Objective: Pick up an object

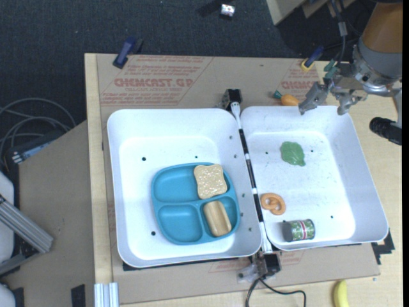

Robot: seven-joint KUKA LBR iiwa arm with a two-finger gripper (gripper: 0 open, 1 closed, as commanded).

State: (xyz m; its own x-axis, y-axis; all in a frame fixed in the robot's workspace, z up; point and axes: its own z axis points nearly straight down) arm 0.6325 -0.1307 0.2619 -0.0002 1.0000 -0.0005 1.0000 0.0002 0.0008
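Arm: grey body with orange band, entering at the worktop's (pixel 160 82) far right corner.
Gripper (pixel 328 103): poised above the far edge of the right bin (pixel 358 171), near that bin's far left corner.
Fingers: apart, with nothing between them; one finger (pixel 311 100) to the left, the other to the right.
Left bin (pixel 128 171): white, shallow, touching the right bin along the centre seam.
Blue tray (pixel 172 197): three compartments, lying in the near half of the left bin.
Cracker (pixel 210 180): pale, speckled, square, in the tray's far right compartment.
Bread roll (pixel 217 217): tan, oblong, in the tray's near right compartment.
Green object (pixel 293 153): flat, leaf-like, in the far half of the right bin, near its middle.
Pretzel (pixel 273 203): orange-brown, by the left wall of the right bin.
Can (pixel 298 229): on its side, green label, at the near edge of the right bin, just beside the pretzel.
Orange item (pixel 289 98): small, on the worktop, just beyond the right bin's far edge, left of the gripper.
Yellow item (pixel 341 294): beyond the worktop's near right corner.
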